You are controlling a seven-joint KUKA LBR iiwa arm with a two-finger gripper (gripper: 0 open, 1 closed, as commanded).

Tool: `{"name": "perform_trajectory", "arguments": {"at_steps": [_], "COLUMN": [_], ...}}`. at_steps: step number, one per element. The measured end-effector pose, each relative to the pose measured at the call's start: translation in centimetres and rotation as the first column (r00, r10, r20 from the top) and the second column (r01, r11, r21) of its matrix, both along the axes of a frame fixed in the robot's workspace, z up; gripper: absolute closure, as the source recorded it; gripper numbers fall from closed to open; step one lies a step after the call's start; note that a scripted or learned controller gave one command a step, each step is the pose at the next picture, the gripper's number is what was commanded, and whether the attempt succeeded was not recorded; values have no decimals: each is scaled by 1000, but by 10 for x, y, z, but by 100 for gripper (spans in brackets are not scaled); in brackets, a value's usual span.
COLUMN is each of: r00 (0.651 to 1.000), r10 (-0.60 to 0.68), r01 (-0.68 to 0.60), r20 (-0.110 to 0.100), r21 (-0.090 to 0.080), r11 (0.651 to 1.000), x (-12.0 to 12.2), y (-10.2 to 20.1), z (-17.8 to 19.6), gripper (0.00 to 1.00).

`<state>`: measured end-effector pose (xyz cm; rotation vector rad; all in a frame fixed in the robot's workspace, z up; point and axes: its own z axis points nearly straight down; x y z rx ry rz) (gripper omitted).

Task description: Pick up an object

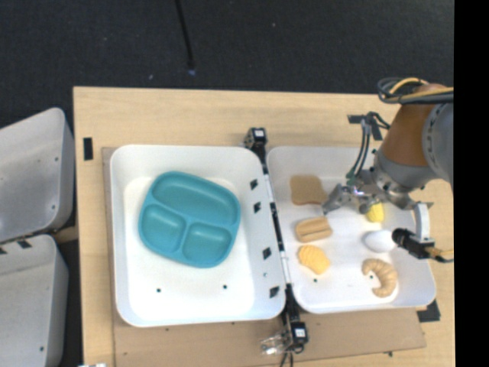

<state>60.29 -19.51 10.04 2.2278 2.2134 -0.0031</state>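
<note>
Now, gripper [353, 197]: hangs low over the right bin [428, 281], right of centre in the frame; fingers look spread, nothing between them.
Nearest object: yellow piece [374, 213], just beside the fingertips on their lower right (partly tucked under the wrist).
Other candidates: tan roll [313, 228] below-left of the gripper, long axis roughly left-right; brown slice [307, 190] to its left; white egg [377, 240] below; orange piece [313, 259] and croissant [382, 276] further down-frame.
Open room: bare bin floor between roll and egg; the bin's upper wall lies near the arm.
Left bin [122, 297]: holds a blue divided plate [189, 219], well apart.
</note>
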Motion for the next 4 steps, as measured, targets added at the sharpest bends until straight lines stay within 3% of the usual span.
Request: {"name": "perform_trajectory", "arguments": {"at_steps": [1,3,4], "r00": [1000,1000,1000], "r10": [-3,9,10], "r01": [3,-9,-10], "r20": [5,7,4], "r21": [-1,0,1], "r11": [1000,1000,1000], "x": [1,5,6], "y": [-1,6,5], "z": [12,124,146], "gripper": [100,100,100]}}
